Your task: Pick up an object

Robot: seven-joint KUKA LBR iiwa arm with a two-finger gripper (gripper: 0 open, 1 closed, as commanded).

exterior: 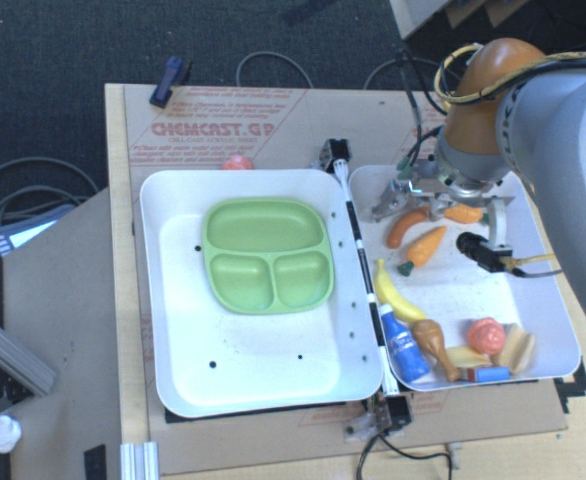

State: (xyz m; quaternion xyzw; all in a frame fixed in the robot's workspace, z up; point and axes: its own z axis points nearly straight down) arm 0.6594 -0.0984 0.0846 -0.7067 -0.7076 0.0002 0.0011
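Note:
My gripper (441,196) hangs low over the back of the right bin (558,318), under the grey arm with its orange band. Just below it lie a brown-orange sausage (403,226), a toy carrot (426,245) and a small orange piece (464,213). The sausage and orange piece sit right at the gripper's edge; I cannot tell whether either is touched. Further forward lie a banana (395,298), a blue bottle (405,350), a drumstick (436,344), a red fruit (486,335) and a bread slice (519,348).
The left bin (173,358) holds a green divided plate (268,253). A black-and-white divider rail (358,258) runs between the bins. A blue clip (168,80) lies on the cardboard behind, and cables trail on the dark floor.

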